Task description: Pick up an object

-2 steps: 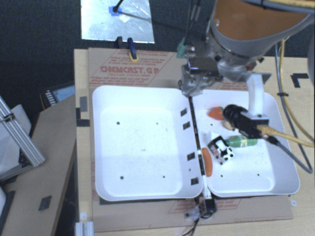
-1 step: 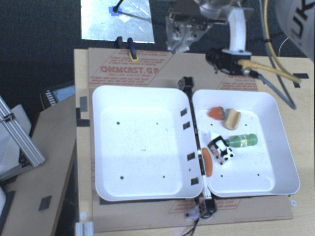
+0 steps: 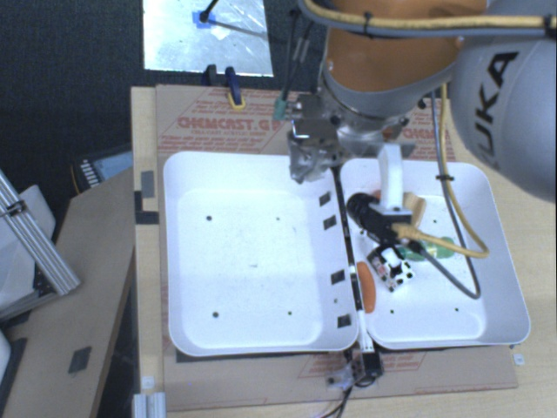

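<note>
View from above the bench. The grey arm (image 3: 509, 68) with its orange band (image 3: 392, 24) reaches in from 3 o'clock. The gripper (image 3: 306, 159) hangs over the 12 o'clock end of the seam between the left bin (image 3: 252, 268) and the right bin (image 3: 452, 312). From here I cannot tell whether the pincer is spread or pressed together, and nothing is visibly pinched in it.

The candidate objects lie in the right bin, at about 5 o'clock from the gripper. An orange piece (image 3: 366, 287) lies just beside the seam, at the bin's 8 o'clock. A black-and-white block (image 3: 397, 272) sits just beside it at 2 o'clock. A green piece (image 3: 438, 249) lies near the bin's centre and a tan piece (image 3: 414, 205) at 12 o'clock from the block. Both bins rest on a printed cardboard sheet (image 3: 218, 122).
</note>
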